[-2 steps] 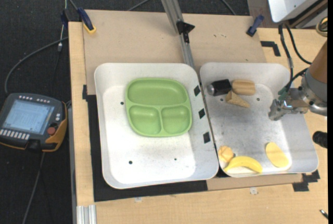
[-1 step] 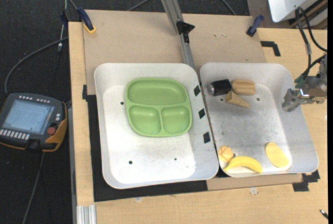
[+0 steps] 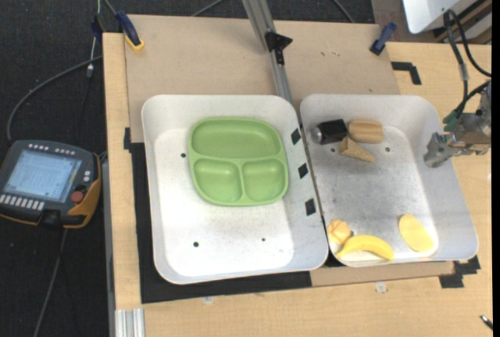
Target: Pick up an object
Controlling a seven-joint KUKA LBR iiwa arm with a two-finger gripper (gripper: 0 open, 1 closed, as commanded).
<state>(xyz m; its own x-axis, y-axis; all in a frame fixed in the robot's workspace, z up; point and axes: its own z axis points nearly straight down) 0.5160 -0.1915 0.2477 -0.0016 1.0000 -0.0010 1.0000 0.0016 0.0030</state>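
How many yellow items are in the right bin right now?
3, all along its near edge: banana, a pale yellow piece touching the banana's left end, and a yellow oval piece to the right.

One fixed cam above bench (image 3: 234, 54), angled down over both bins (image 3: 226, 265), mid-range.

Two white bins side by side on the table (image 3: 203, 54). Left bin (image 3: 168, 249) holds a green three-compartment plate (image 3: 237, 161), sitting toward the far half. Right bin (image 3: 391, 187): black cylinder (image 3: 331, 130) touching a tan wooden cylinder (image 3: 366, 130) near the far wall, with a small tan wedge block (image 3: 358, 151) just in front of them. Near wall: banana (image 3: 366, 248) next to a small pale yellow piece (image 3: 338, 232), and a yellow oval piece (image 3: 416, 233) to their right. End effector (image 3: 439, 152) is at the right bin's right rim, nothing visible between its fingers. Teach pendant (image 3: 47, 183) on the floor at left.
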